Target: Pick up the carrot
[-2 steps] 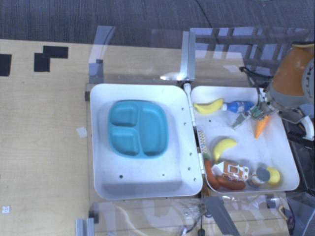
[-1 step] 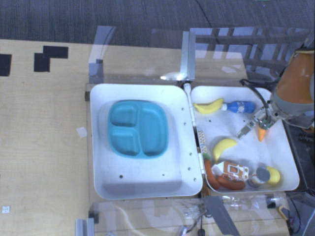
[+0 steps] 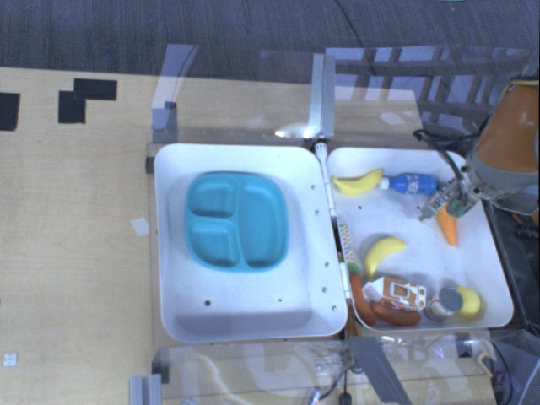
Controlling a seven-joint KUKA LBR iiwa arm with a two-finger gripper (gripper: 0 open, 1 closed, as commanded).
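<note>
a pale wooden bench top (image 3: 76,226) spreads across the view, with black blocky marks near its far left edge, and beyond the far edge lies dark grey ribbed carpet (image 3: 169,11) with a thin cable looping over it. clear plastic panels stand along the far side of the bins.

two shallow white bins sit side by side. the left white bin (image 3: 181,310) carries one thing, a turquoise plastic divided plate (image 3: 236,220) with three compartments, lying near its middle, a bit toward the far side.

the right white bin (image 3: 494,251) is crowded. at its far left corner lies a curved yellow banana (image 3: 358,182), and just beside that a clear bottle with a blue label (image 3: 412,184) on its side. near the middle sits a second, stubbier yellow banana (image 3: 384,251). along the near edge: a red sausage-like piece (image 3: 390,313), a small orange-and-white carton (image 3: 402,293), a grey round can (image 3: 450,300) and a small yellow round fruit (image 3: 469,303).

now the small orange carrot (image 3: 448,226): it lies by the right bin's right edge, toward the far side, tapered, pointing to the near edge, with its broad end right under the tool.

the grey arm's two-finger gripper (image 3: 447,201) is down at the carrot's broad end; whether the tool is open or closed around it, cannot tell from here.
</note>
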